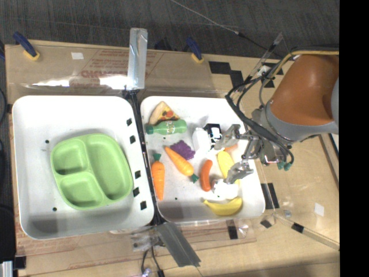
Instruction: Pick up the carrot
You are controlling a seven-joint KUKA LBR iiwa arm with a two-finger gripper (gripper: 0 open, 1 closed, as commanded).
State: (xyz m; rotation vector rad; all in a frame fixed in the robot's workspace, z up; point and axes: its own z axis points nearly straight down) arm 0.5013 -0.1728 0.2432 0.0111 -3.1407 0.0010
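In the right bin (253, 111), toward its right wall, the gripper (241, 161) hangs low over the toy food; whether its fingers are spread or closed cannot be told, and nothing is seen between them. The carrot (179, 161) lies slantwise near the bin's middle, well left of the gripper. Around it lie a purple grape bunch (183, 149) touching its upper side, a second carrot (157, 178) by the left wall, and an orange-red pepper (206, 172). A yellow piece (225, 163) and a banana (223, 206) sit near the gripper. The left bin (29, 126) holds a green divided plate (90, 170).
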